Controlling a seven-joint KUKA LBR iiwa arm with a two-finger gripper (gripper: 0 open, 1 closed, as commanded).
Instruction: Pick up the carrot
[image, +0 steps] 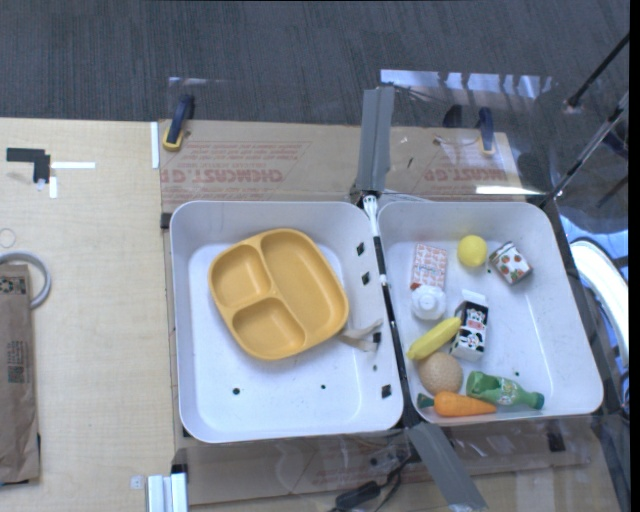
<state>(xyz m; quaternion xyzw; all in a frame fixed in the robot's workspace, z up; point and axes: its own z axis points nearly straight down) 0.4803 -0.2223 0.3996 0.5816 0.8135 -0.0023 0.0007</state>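
The carrot lies on its side at about six o'clock in the right bin, close against the near rim, its pointed end toward three o'clock. Just beside it, toward three o'clock, a green bottle lies flat, its neck end near the carrot. At twelve o'clock from the carrot sits a round tan ball-like piece, touching or nearly touching it. Farther toward twelve o'clock a yellow banana lies slantwise, with a small black-and-white milk carton just beside it at three o'clock. Above those stand a small white cup-like piece and a flat pink-and-white packet. A yellow lemon rests near the bin's twelve o'clock rim, and a small white box with red spots sits at three o'clock from the lemon. The left bin holds a yellow divided plate, set slightly askew, with a small pale scrap at its four o'clock edge. Both bins rest side by side on the counter. The hand's state cannot be told from this view.
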